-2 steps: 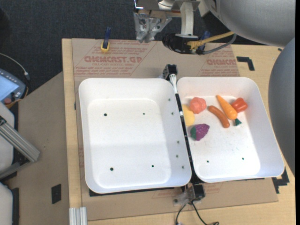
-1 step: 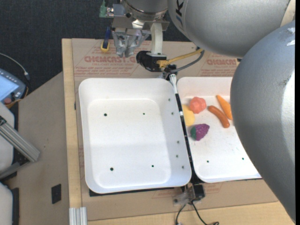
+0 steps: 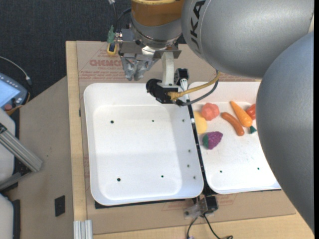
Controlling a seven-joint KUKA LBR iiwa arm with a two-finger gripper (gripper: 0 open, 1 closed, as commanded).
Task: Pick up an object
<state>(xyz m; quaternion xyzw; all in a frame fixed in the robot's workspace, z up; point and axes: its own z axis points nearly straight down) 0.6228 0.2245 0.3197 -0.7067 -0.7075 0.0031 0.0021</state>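
Objects for picking are lying in the right bin: a pink-red round toy fruit, a yellow piece just beside the divider, a purple grape bunch with a green leaf, an orange carrot, an orange-brown sausage-like piece and a red piece partly hidden by my arm. They are clustering in the far part of that bin, near one another. The left bin is sitting beside it, the two rims touching along the middle.

I am holding my pincer above the far edge of the left bin, over the brown cardboard-coloured table, well apart from the toys. Whether my pincer is spread or pressed together I cannot tell; nothing is visibly sitting in it. My orange band is showing above the wrist, and my grey arm is stretching across the right side. A black fitting with a yellowish cable is hanging by the far corner where the bins meet
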